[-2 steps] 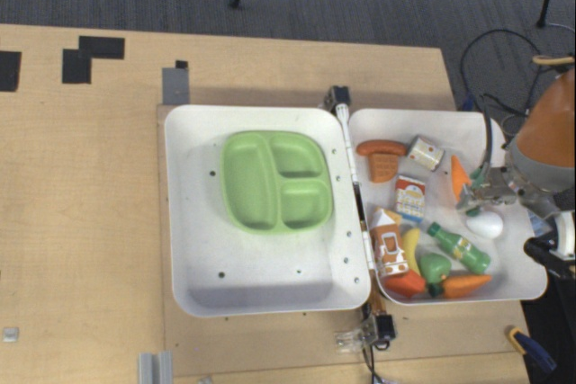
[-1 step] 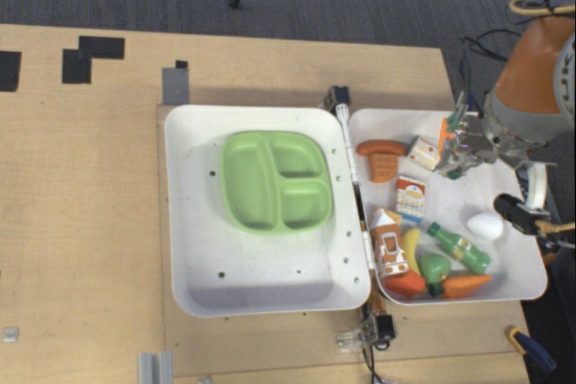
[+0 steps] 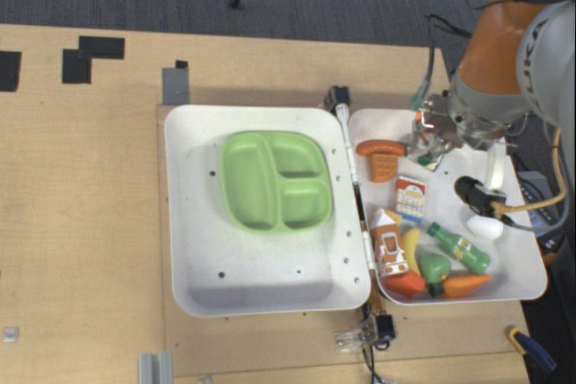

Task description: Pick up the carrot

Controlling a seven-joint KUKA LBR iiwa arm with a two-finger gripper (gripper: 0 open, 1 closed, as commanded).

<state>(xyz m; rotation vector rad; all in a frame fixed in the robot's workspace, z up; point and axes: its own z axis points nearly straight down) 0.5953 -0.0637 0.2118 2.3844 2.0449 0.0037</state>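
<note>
carrot (image 3: 465, 285) orange, tapered, lying flat at right bin (image 3: 526, 279) front edge.

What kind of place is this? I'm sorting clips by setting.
Probably a robotics lab bench: a robot arm over two white bins, toy food such as a carrot, and a green divided plate.

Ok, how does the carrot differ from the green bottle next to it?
The carrot is orange and tapered, lying along the right bin's near edge; the green bottle is green with a narrow neck, lying slantwise just above it. The carrot has a green leafy end; the bottle is green throughout. Both lie flat in the same bin.
</note>
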